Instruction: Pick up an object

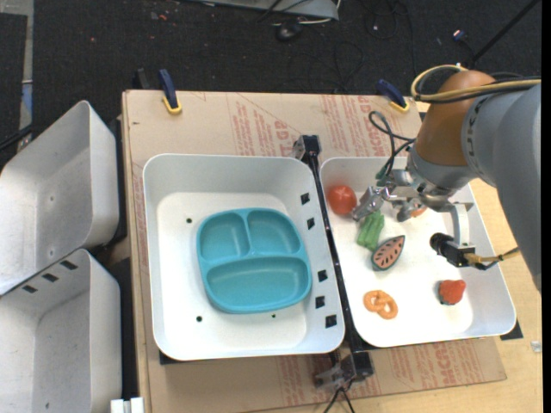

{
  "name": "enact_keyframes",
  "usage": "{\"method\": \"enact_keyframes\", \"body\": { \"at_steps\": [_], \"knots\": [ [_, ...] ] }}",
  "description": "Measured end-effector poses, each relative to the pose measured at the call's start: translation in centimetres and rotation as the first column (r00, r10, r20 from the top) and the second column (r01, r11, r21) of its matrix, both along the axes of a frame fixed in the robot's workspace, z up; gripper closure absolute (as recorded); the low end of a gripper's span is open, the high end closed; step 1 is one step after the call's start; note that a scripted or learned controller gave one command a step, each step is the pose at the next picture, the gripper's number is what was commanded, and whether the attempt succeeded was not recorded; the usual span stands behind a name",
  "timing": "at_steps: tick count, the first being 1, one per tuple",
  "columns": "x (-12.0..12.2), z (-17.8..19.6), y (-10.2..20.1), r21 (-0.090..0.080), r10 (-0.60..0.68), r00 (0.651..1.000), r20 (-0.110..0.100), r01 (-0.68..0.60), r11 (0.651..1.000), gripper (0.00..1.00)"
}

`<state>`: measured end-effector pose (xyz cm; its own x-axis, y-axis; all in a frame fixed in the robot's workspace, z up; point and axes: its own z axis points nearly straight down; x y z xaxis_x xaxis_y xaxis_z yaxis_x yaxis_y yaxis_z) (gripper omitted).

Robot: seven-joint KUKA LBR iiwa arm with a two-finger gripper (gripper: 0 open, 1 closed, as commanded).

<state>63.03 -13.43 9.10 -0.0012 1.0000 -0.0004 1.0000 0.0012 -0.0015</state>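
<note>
Evidently hovered low, gripper, over the green piece in the right bin; could not tell the claw's state; best dropped straight onto green, clear of the tomato beside and the leaf below.

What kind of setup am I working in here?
Likely a robot lab test bench, not a kitchen: two white bins sit on clamped cardboard, cables trail over the dark floor, and the food, like the pretzel and tomato, looks like toys.
</note>
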Motion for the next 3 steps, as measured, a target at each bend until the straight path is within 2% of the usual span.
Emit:
{"method": "enact_keyframes", "body": {
  "at_steps": [1, 2, 3],
  "knots": [
    [0.1, 1.2, 0.0, -0.001, 0.0, 1.0, 0.004, 0.0, 1.0, 1.0],
    [0.3, 5.5, 0.3, 0.0, 0.002, 1.0, 0.007, -0.002, 1.0, 1.0],
    [0.6, 11.8, 0.5, -0.001, 0.003, 1.0, 0.007, -0.003, 1.0, 1.0]
  ]
}}
